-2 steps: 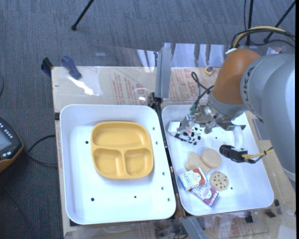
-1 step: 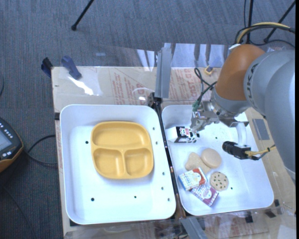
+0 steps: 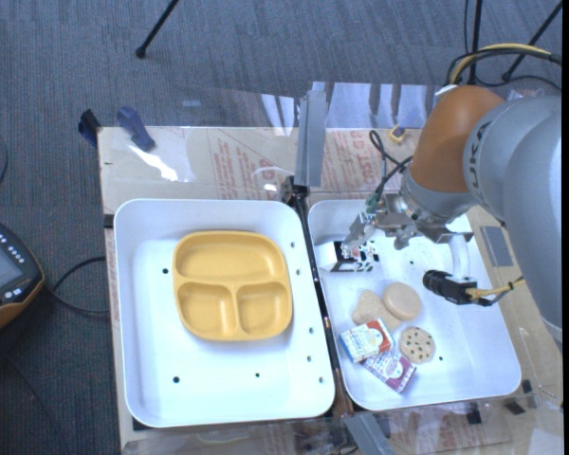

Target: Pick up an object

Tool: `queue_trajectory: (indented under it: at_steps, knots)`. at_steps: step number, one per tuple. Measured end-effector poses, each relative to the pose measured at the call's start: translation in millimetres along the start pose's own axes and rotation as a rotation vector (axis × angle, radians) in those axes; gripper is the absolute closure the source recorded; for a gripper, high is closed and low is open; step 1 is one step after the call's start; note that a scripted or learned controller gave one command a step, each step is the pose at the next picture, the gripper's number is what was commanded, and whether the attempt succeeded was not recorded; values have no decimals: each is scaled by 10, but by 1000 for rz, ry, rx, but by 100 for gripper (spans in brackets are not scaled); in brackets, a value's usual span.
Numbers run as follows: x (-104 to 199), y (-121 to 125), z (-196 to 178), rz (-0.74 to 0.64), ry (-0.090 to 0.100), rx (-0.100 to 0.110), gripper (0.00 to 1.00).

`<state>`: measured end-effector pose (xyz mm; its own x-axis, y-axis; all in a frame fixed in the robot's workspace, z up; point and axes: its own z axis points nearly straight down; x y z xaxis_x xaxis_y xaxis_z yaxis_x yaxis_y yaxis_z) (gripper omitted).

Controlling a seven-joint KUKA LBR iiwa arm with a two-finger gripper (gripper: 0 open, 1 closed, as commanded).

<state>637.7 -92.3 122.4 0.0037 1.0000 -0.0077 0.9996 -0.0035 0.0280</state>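
Note:
My gripper (image 3: pixel 354 257) hangs low over the back left corner of the right bin (image 3: pixel 484 349), open, with only white bin floor showing between its fingers. In front of it lie a pale tan biscuit-shaped piece (image 3: pixel 368 305) and a round tan one (image 3: pixel 403 300), touching each other. A chocolate-chip cookie (image 3: pixel 417 345) lies nearer the front. Beside the cookie sit a red and blue snack packet (image 3: pixel 366 339) and a pink and white packet (image 3: pixel 392 373). All of these lie apart from the gripper.
The left bin (image 3: pixel 147 349) holds a yellow divided tray (image 3: pixel 233 283). A raised divider (image 3: pixel 312 254) separates the two bins, just left of the gripper. The grey arm with its orange band (image 3: pixel 460 145) and a black cable fitting (image 3: pixel 446 283) overhang the right bin's back right.

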Motion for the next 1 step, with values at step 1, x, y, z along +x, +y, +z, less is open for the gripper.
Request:
queue_trajectory:
  at_steps: [1]
  knots:
    - [77, -183, 161, 1, 6, -13, 0]
